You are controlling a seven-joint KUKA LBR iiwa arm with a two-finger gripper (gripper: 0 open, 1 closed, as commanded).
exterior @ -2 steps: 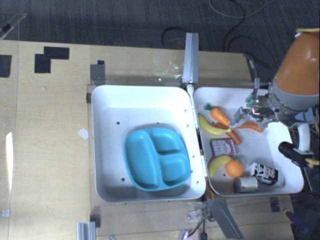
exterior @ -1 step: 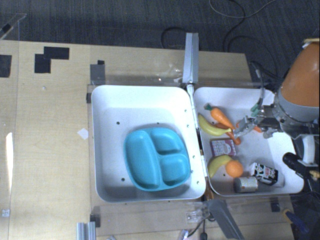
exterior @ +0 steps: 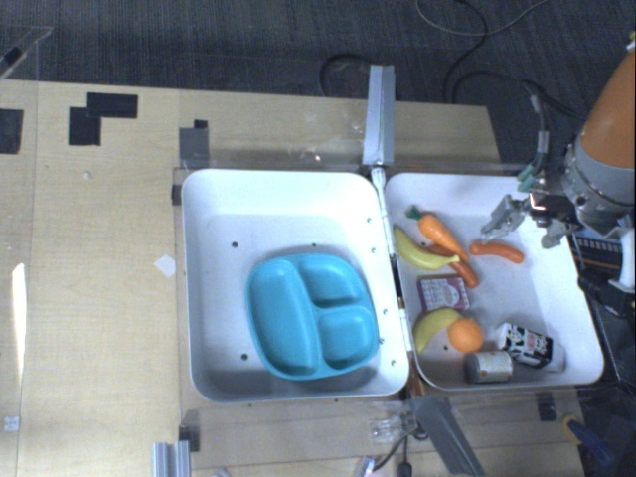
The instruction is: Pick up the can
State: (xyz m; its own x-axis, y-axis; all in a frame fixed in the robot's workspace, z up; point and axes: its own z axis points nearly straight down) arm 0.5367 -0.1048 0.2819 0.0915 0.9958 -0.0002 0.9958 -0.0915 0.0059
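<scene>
The can (exterior: 487, 367) is a small grey cylinder lying on its side at the front edge of the right bin (exterior: 586, 356), just below an orange (exterior: 464, 336). My gripper (exterior: 524, 229) hangs over the bin's back right part, well behind the can. Its two fingers stand apart, open, with nothing between them. One fingertip (exterior: 496, 224) points toward an orange-red sausage-shaped toy (exterior: 497, 252).
The right bin also holds a carrot (exterior: 435, 231), a banana (exterior: 421, 254), a purple packet (exterior: 442, 292), a yellow fruit (exterior: 431, 324) and a black-and-white carton (exterior: 525, 343) right of the can. A blue divided plate (exterior: 311, 316) lies in the left bin (exterior: 214, 217).
</scene>
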